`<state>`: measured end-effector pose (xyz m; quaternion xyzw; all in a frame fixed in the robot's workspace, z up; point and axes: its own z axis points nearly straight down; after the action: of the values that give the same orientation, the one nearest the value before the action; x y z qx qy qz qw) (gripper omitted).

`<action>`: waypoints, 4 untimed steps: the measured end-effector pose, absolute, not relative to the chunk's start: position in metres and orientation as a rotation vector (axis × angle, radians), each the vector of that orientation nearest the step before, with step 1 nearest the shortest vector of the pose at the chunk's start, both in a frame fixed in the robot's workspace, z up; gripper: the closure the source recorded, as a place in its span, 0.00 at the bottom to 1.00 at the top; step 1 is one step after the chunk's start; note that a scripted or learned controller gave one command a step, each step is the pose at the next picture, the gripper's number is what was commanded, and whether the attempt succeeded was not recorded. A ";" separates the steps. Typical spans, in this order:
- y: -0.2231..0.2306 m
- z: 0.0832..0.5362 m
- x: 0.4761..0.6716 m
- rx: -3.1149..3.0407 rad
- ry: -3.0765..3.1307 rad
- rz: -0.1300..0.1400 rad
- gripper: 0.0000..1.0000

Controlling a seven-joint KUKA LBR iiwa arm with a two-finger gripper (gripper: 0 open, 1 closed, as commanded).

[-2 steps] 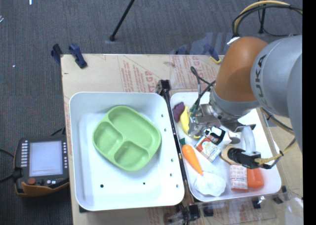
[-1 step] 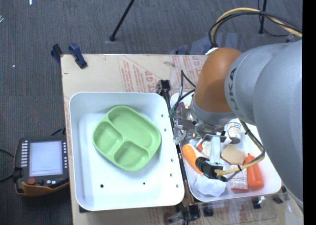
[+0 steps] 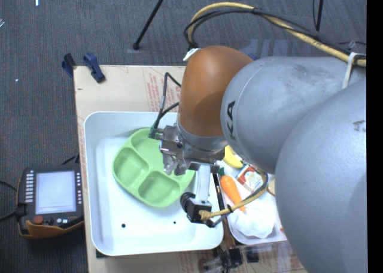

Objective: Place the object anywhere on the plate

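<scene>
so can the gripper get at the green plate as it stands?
Probably yes: the gripper hangs right at the green plate in the left bin, with nothing visible on the plate in its way.

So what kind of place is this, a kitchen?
More likely a robotics lab: a big grey arm reaches over white bins, with tripod legs on carpet and a handheld control pendant nearby.

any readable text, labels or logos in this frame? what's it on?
"KA" on the grey arm, the letters running sideways; the rest of the word is cut off by the curve.
Red print on the cardboard under the bins: too blurred to read.
Handheld screen on the floor: blank glare, nothing legible.
Packet by the carrot: print too small.
</scene>
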<state>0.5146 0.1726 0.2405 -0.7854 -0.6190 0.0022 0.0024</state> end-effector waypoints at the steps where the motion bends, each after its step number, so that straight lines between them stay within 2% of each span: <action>1: 0.203 0.343 0.481 -2.120 -2.319 0.006 1.00; 2: 0.199 0.356 0.477 -1.852 -2.537 0.009 1.00; 3: 0.199 0.355 0.477 -1.850 -2.537 0.010 0.00; 4: 0.202 0.361 0.479 -1.843 -2.541 0.022 1.00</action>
<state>0.4785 0.2023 0.3611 -0.5871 -0.8095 0.0071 0.0015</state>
